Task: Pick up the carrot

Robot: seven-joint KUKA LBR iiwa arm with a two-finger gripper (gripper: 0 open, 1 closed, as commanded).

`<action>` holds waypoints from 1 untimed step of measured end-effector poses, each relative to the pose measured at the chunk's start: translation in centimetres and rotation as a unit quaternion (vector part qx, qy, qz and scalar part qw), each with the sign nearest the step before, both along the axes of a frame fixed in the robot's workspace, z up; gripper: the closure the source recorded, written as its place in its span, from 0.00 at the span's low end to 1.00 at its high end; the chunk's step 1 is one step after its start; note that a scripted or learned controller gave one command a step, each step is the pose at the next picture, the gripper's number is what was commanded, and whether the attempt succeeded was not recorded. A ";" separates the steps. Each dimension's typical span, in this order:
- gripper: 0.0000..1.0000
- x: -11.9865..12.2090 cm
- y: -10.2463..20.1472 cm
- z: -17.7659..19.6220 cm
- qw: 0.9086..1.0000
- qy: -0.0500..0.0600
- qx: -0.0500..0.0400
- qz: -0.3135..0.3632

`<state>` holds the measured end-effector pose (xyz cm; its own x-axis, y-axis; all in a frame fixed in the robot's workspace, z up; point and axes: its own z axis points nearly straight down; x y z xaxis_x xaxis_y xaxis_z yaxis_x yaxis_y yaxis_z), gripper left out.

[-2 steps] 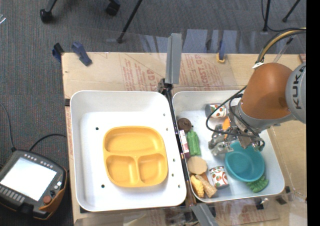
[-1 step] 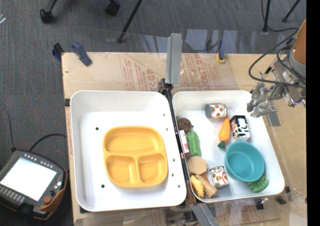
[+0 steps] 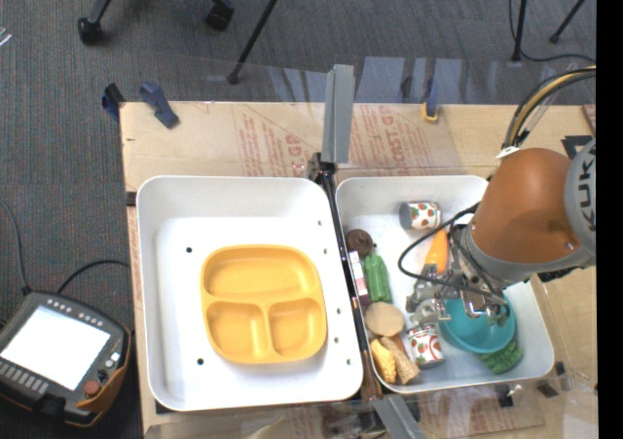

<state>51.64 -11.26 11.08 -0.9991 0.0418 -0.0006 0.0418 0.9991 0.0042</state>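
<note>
A grey robot arm with an orange band reaches from the right over two white bins on a counter. Its jaws (image 3: 450, 299) hang low in the right bin (image 3: 375, 186), among crowded toy food; whether they are open or shut, I cannot tell. The carrot (image 3: 438, 249) lies just beside the wrist, half hidden by it, near a small can (image 3: 421, 215). The left bin (image 3: 161, 203) holds a yellow divided tray (image 3: 263, 315), likely kept apart from the clutter.
</note>
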 end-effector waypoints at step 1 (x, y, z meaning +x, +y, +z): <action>1.00 0.9 -3.1 14.2 0.989 -0.003 -0.002 0.146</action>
